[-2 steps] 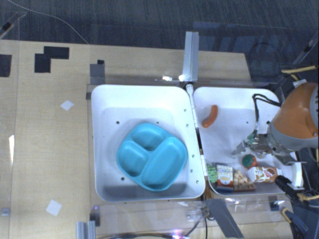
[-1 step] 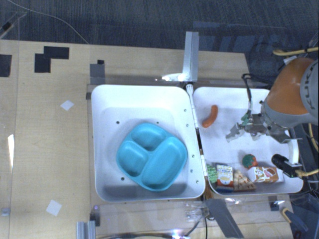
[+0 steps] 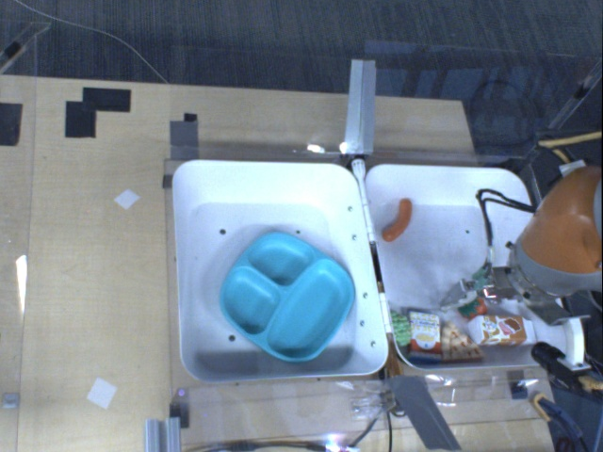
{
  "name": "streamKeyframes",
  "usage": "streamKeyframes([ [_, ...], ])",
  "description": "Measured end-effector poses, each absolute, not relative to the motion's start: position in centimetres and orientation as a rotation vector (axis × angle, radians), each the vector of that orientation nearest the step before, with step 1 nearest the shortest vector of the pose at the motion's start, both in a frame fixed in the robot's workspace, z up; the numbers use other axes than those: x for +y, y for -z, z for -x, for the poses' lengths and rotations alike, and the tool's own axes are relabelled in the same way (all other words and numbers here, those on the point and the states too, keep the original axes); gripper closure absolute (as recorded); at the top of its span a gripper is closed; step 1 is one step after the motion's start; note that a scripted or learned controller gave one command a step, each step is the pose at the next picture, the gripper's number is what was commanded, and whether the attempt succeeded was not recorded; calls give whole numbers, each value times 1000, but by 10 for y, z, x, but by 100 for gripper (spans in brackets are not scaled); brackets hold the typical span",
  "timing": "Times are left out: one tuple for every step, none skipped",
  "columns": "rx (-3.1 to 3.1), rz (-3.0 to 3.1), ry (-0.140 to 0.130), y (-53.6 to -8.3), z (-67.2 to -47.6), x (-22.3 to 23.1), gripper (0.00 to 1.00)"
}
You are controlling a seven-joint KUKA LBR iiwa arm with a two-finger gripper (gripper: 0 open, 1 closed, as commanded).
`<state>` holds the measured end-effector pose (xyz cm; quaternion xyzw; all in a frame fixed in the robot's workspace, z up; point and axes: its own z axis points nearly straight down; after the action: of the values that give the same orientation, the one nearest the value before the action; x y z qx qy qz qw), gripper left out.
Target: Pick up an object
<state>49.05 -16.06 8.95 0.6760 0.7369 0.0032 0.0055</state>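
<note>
Currently gripper [image 3: 471,295] low in right bin [image 3: 443,191], above near-side packets [image 3: 457,335]; fingers' state: can't tell.

The bench [image 3: 85,281] has a light wooden top, pale beige, with a fine grain. On its far left part there are some black shapes [image 3: 94,109], like blocks, flat on the surface, and two small pale squares [image 3: 126,198] lie further toward the near side. Behind the bench the floor [image 3: 283,17] is dark grey-blue carpet with a fine ribbed texture, and a thin light cable [image 3: 104,38] runs over it in a curve. A grey metal post [image 3: 360,106] stands at the far edge of the bench, in the middle. The light is even and soft, with a few small bright reflections on a transparent sheet near the lower edge.
</note>
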Motion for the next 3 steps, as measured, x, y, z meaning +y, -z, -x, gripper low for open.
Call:
streamKeyframes([
  [2287, -2137, -10, -89, -529, -157, 0],
  [2197, -2229, -13, -89, -491, -160, 0],
  [2016, -2390, -14, -90, -492, -117, 0],
])
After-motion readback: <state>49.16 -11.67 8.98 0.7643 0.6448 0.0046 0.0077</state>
